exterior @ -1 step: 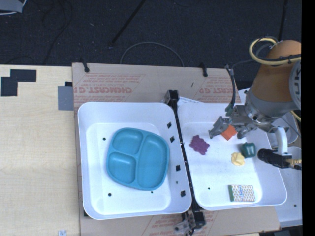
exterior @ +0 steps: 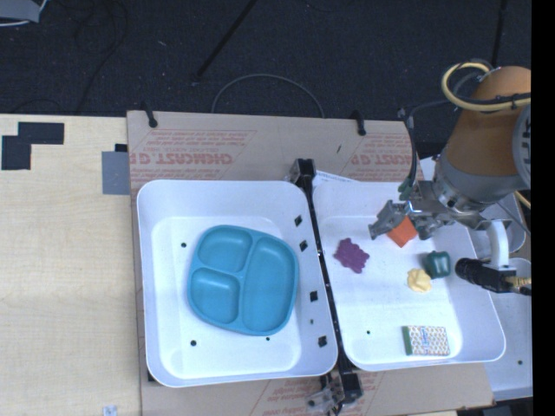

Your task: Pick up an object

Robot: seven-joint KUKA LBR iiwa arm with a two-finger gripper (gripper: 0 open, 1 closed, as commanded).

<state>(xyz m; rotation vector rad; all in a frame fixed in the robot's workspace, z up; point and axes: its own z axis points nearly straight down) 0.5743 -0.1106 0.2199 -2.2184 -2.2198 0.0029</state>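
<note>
1. Orange block [exterior: 401, 231]: a small, solid-looking orange piece sits directly at the gripper [exterior: 397, 221], in the right bin [exterior: 486, 341]. It appears to lie between the grey fingers, which look closed against it; part of the block is covered by the metal, so its full outline is hard to make out.
2. Purple piece [exterior: 351, 255]: flat, irregular, lobed outline. It lies on the bin floor just left of and below the fingers, apart from them.
3. Yellow piece [exterior: 419, 280]: small and rounded, below and slightly right of the fingers.
4. Green piece [exterior: 437, 263]: dark green, stubby, right of and below the fingers, just beside the yellow piece. Its shape is too small to tell exactly.
5. Patterned block [exterior: 427, 340]: rectangular, speckled pale face with a green end, well below the fingers near the bin's front wall.
6. Arm [exterior: 490, 137]: grey housing with a rounded orange band; it is cut off at the right side of the view.
7. Left bin [exterior: 160, 354]: white, smooth plastic, well left of the fingers. It holds a blue sectioned plate [exterior: 243, 279] with three compartments.
8. Bench [exterior: 61, 276]: pale wood-grain surface. A printed cardboard sheet [exterior: 251, 150] lies under both bins. Dark carpet with cables lies beyond.
</note>
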